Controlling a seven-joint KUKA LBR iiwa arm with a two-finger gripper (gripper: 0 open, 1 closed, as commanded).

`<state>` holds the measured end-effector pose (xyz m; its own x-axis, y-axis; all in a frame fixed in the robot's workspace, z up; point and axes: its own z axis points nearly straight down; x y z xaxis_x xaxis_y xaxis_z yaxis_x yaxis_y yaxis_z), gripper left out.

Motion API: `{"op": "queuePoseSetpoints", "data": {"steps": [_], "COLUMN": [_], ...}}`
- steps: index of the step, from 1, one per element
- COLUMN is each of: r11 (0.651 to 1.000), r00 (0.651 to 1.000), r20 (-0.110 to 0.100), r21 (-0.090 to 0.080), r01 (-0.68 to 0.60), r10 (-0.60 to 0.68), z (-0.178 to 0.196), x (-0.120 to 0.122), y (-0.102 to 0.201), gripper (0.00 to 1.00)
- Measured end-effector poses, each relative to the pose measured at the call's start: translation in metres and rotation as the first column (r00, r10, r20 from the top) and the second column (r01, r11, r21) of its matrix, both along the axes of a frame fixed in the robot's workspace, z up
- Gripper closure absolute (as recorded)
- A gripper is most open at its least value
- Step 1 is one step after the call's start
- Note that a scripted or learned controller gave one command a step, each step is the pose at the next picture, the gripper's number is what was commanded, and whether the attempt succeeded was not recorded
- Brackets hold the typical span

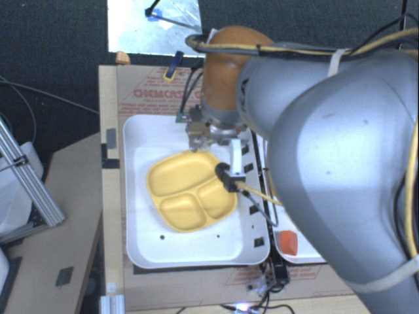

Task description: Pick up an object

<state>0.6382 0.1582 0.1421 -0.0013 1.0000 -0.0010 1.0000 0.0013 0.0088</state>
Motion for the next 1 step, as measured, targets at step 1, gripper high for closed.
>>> {"op": "queuePoseSetpoints", "data": {"steps": [1], "r11": [1.0], "r00": [1.0], "r20": [-0.006], "r21": [0.002], "r01": [-0.005], "r10": [0.005], "z": [0.0116], "x": [-0.0035], "y": [0.0019], "gripper": [1.0]}}
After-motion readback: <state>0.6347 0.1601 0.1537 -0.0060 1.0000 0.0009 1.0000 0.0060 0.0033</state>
